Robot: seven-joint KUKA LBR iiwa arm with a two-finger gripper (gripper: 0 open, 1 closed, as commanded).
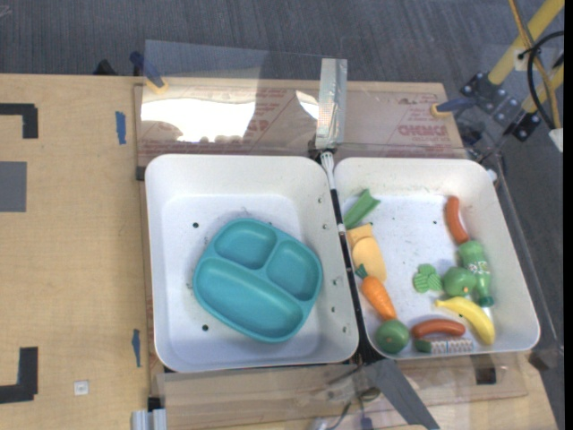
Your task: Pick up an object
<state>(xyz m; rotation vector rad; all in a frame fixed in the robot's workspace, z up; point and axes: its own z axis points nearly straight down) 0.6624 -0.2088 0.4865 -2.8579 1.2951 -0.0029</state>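
The right bin holds several toy foods. Along its left wall lie a green pepper, a yellow corn piece, an orange carrot and a round green fruit. A red sausage lies by the right wall, above a cluster of green vegetables, with a small green broccoli piece beside them. A yellow banana and a second red sausage rest near the front edge.
The left bin carries a teal divided plate. Behind both bins stands a clear plastic sheet with a strip of silver tape. A yellow stand with cables is at the top right.
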